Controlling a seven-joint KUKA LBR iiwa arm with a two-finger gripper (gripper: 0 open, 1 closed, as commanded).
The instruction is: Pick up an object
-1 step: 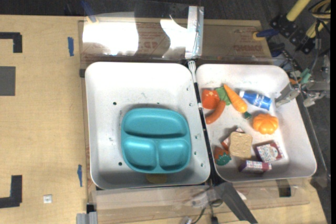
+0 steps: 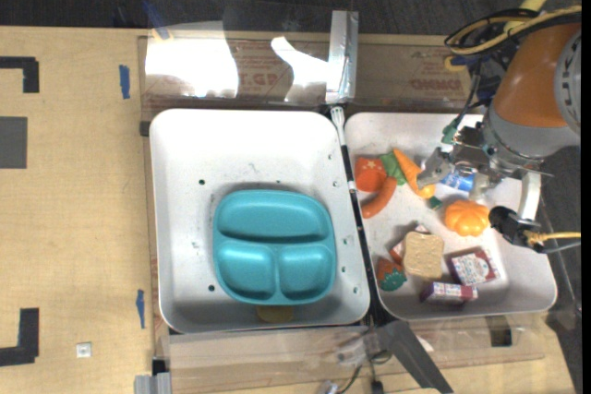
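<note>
Bench with two shallow white bins, seen from the one overhead camera at a slant.

Left bin (image 2: 175,198): holds a teal divided tray (image 2: 273,244), three compartments, lying flat near the bin's middle.

Right bin (image 2: 540,277): holds a scatter of toy food. Toward its back-left, a red tomato-like piece (image 2: 370,173) and an orange carrot (image 2: 404,165) lie close together, with a curved red-orange piece (image 2: 379,198) just in front of them. Near the middle sits a small orange pumpkin (image 2: 466,217). Toward the front lie a slice of bread (image 2: 424,255), a red-labelled packet (image 2: 474,268) and a dark purple bar (image 2: 450,292), the three near one another.

Arm: grey with an orange band (image 2: 536,88), entering from the right and poised over the right bin's back half. The gripper (image 2: 452,175) is low among the objects, between the carrot and the pumpkin. Something blue and white shows at its tip; whether this is a held item or part of the tooling is not resolvable, and I cannot tell how the hand is set.

Governing relation: the pumpkin lies just in front of the gripper and slightly to its right in view, the carrot just to its left, long axis running diagonally toward the bin's back-left. Either appears the nearest candidate; the pumpkin looks the easier, being compact.
</note>
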